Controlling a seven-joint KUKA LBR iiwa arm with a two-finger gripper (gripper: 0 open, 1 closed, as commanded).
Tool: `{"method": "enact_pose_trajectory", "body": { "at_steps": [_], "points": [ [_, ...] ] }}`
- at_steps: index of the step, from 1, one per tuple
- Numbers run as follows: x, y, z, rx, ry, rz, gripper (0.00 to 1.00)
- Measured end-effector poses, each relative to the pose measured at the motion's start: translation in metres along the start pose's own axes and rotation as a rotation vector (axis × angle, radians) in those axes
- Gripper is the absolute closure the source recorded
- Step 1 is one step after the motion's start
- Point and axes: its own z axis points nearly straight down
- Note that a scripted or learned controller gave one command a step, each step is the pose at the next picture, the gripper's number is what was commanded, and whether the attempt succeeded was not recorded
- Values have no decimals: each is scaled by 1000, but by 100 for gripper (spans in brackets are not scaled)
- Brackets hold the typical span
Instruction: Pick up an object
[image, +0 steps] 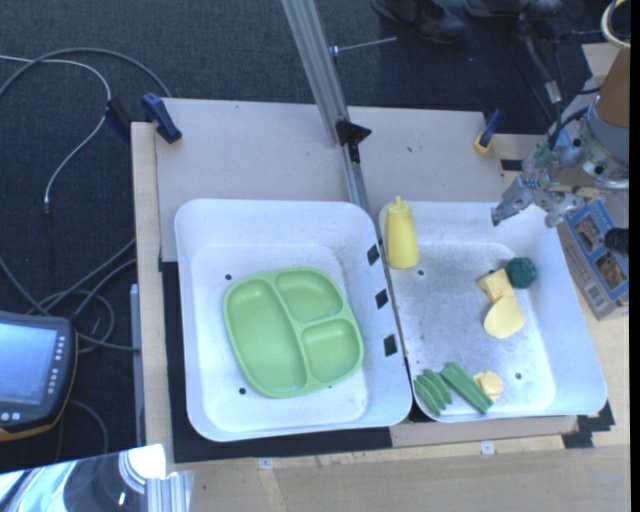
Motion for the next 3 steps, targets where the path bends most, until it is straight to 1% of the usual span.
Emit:
{"method": "enact_pose_trajectory", "body": {
  "at_steps": [1,2,3],
  "points": [
    [0,0,0,0,0,0,0],
    [8,4,59,5,1,0,0],
    [8,-7,115,5,1,1,0]
  ]
}}
